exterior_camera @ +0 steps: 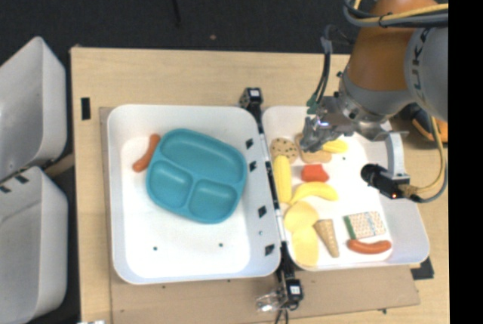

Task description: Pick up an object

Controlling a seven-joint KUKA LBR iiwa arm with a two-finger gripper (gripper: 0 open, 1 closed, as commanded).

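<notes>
Bins come first: the left bin (128, 239) holds a teal divided plate (197, 175) and a sausage (146, 152), while the right bin (411, 224) is crowded with toy food. Low over its far end sits the gripper (315, 135), just beside a cookie (283, 148), corn cob (281, 177) and orange piece (315, 172); whether anything is caught cannot be told. Crowding risks a pinch on two items or a slip.
</notes>
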